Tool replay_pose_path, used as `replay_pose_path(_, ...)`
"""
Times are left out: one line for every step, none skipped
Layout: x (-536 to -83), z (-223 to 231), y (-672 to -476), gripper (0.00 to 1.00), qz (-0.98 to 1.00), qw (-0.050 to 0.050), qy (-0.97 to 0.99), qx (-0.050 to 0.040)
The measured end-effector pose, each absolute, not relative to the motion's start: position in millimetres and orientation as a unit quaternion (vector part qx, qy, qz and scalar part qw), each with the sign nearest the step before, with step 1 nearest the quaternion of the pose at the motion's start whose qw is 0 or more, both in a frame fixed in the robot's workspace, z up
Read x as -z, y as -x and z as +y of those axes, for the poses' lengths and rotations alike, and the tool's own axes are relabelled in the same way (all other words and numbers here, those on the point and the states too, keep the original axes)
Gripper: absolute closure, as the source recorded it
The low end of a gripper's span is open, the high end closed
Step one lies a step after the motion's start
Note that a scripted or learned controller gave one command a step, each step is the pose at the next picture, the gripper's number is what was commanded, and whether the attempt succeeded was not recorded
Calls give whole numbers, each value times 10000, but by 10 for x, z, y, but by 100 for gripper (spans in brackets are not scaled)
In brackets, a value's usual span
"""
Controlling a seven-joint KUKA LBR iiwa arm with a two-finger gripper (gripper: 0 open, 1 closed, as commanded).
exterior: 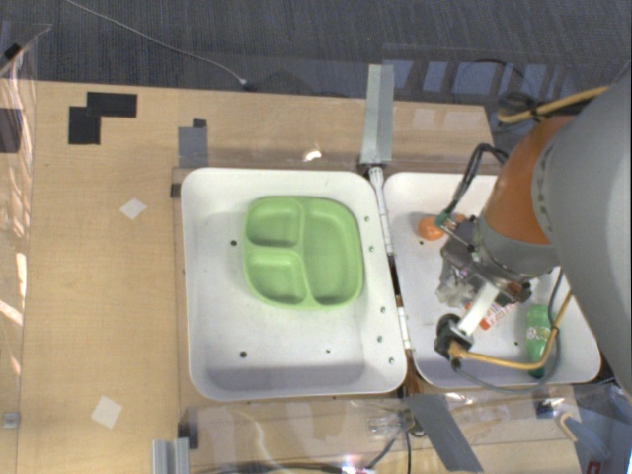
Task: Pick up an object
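A small orange object [430, 228] lies close to the end effector [462, 284], just above and left of it in the view, partly hidden. A small green object [538, 332] sits near its lower right side. A pale green plate [301, 252] with three compartments lies flat, well apart to its left.

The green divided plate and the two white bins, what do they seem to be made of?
The light green three-compartment plate looks like moulded plastic, matt to satin: even colour, rounded edges, soft highlights. The left shallow white bin and the right shallow white bin look like smooth plastic or perhaps painted metal: uniform white, rounded corners, faint sheen.
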State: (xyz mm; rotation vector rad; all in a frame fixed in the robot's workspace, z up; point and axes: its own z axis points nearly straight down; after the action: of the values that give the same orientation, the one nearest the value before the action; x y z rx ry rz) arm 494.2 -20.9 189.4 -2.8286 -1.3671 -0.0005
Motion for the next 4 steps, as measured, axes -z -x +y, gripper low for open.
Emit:
replay_pose_path(-1834, 533, -5044, 100, -2777, 7, 9607, -4)
replay_pose_path(-1840, 911, -4871, 100, -4850, 7, 8745, 5)
replay_pose_path(-1839, 1064, -4867, 100, -3573, 4, 9340, 0)
replay_pose_path(-1966, 1819, -4862, 100, -2724, 10, 9622, -1)
